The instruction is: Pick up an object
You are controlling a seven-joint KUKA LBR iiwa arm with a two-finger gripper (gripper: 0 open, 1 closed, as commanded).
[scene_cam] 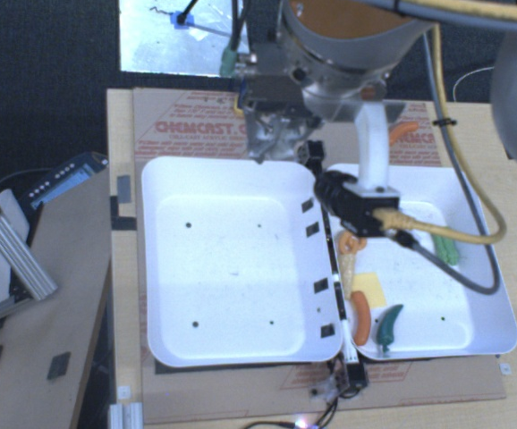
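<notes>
While the grey arm hung over the far side of the left bin, nothing was seen to be held. The right bin sat flush against the left bin's right rim and held every loose thing. The gripper hovered at the left bin's far right corner. Whether it stood wide or narrow could not be told.

From the gripper, the candidates all lay nearward and to the view's right, past the left bin's right rim. An orange-red sausage lay just beyond that rim near its front end, its long axis running roughly parallel to the rim. Just beside it was a dark green pepper. A yellow square lay flat a little farther back. An orange carrot-like piece sat about midway along the rim and was probably the closest target. A green piece lay well apart from the left bin.

The joined rims stood between the gripper and these things, so a lift over them seemed needed. The sausage's closeness to the rim might crowd a grasp.
</notes>
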